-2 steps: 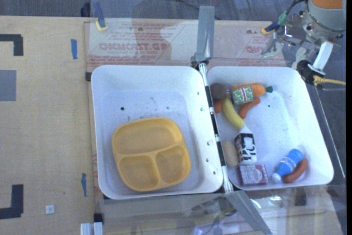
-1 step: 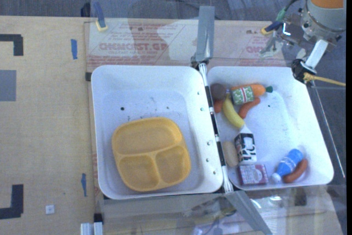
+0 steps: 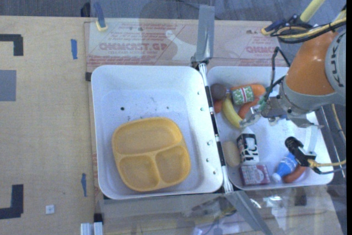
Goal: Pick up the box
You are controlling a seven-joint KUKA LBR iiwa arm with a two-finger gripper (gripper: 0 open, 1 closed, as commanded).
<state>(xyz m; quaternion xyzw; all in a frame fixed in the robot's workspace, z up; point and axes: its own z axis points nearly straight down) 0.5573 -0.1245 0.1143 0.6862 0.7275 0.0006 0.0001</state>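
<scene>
Right bin [image 3: 324, 173]: box [image 3: 254, 174] lies below the pincer [image 3: 254, 113].

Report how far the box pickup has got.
Done: nothing; the box lies flat at the near edge of the right bin. In hand: the claw sits over the banana and bottle, apart from the box. Left: reach, grasp, lift.
</scene>
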